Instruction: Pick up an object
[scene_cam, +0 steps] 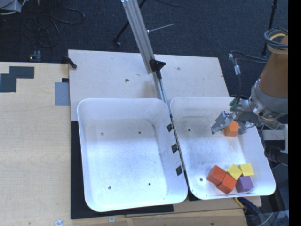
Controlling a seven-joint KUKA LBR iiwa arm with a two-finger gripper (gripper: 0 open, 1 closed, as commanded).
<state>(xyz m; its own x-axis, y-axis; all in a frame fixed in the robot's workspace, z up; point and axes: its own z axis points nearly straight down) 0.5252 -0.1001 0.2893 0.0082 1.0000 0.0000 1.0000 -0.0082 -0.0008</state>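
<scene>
Jaws of the gripper [226, 125] appear clenched on the small orange block [231, 128] over the right bin [197, 192], so lifting straight and slowly should keep it seated.

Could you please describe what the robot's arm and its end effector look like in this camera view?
The arm is grey with a broad orange band above the wrist. Grey cables loop beside it. The end effector is small, metallic grey and angular, with dark fittings behind it.
</scene>
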